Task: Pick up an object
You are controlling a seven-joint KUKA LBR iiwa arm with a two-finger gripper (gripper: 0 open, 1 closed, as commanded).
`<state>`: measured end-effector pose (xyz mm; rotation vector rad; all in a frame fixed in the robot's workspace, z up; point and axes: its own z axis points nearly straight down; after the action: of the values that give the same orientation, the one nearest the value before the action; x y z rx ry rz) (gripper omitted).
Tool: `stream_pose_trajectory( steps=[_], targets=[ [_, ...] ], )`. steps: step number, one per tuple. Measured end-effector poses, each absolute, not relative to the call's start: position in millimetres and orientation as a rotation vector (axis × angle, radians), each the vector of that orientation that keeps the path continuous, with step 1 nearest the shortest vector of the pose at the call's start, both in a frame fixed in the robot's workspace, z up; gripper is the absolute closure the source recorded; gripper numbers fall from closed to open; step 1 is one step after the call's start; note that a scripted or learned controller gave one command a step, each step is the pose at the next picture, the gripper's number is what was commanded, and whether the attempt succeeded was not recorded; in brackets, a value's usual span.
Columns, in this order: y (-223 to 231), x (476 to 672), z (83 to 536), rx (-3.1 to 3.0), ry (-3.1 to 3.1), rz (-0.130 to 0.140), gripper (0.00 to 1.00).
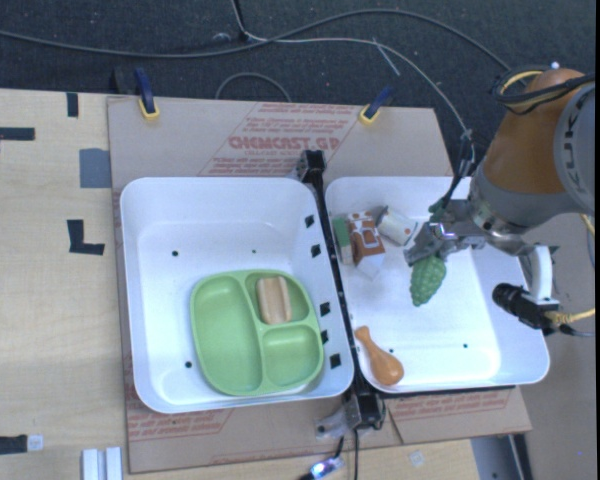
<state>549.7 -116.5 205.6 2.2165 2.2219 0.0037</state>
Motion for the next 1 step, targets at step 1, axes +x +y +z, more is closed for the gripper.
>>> stream_pose_trajectory(
  steps=[1],
  targets=[
    [-116.7, 552.7, 269.2, 2.215, 2.220, 0.005, 1.00]
  ],
)
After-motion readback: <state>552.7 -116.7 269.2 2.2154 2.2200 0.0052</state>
